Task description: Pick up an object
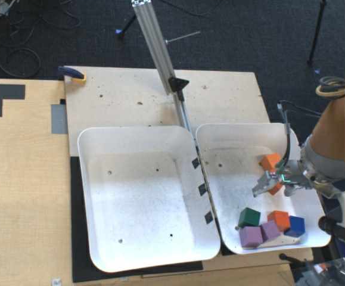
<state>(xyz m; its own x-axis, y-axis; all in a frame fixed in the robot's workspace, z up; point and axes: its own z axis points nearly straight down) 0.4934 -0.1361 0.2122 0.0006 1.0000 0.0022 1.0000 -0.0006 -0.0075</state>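
My gripper [269, 186] reaches into the right bin [232, 137] from the right, low over its middle right part. An orange block [270, 161] sits just behind it, and a further patch of orange [275, 189] shows right at the gripper's tip, partly hidden. Whether that patch is held or just lies under the gripper cannot be made out. Near the bin's front edge lie a green block [249, 217], two purple blocks [251, 237] [271, 230], an orange-red block [280, 219] and a blue block [296, 226].
The left bin [136, 195] adjoins the right one, with black clips [202, 188] along the shared wall. A slanted aluminium post [160, 52] rises behind the bins. A blue and yellow clamp [72, 73] rests on the bench's back left corner.
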